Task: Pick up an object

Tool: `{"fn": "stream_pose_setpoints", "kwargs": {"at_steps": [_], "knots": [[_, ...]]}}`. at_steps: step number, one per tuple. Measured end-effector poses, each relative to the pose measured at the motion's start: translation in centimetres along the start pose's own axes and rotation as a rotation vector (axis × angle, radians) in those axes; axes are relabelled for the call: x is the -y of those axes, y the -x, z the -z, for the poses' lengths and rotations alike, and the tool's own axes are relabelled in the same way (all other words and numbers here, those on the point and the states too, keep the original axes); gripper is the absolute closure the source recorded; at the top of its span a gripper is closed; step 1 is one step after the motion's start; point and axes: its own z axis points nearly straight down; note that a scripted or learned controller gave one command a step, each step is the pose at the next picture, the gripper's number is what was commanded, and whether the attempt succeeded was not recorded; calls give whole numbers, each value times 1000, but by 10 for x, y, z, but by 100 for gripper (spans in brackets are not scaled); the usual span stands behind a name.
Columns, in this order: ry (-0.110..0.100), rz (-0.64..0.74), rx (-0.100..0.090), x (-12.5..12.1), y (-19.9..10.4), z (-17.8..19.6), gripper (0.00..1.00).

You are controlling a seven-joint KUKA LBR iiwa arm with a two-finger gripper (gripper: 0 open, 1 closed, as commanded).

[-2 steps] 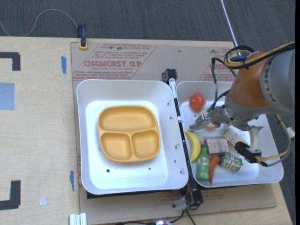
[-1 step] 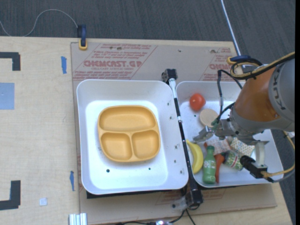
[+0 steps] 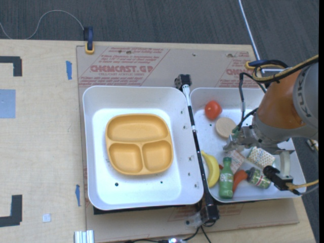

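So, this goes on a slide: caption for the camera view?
Arm reaching over the right bin of toy food; yellow divided plate in the left bin.

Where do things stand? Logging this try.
Gripper low in right bin, fingers unclear. Nothing seen held. Banana, green bottle, tomato crowd nearby.

The arm (image 3: 288,108) covers the gripper and part of the right bin (image 3: 202,103) — its upper length cut off at the right edge.
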Motion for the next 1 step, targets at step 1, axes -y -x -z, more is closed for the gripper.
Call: {"fn": "stream_pose_setpoints", "kwargs": {"at_steps": [1], "knots": [[-23,6,-18,46,-68,104,100]]}}
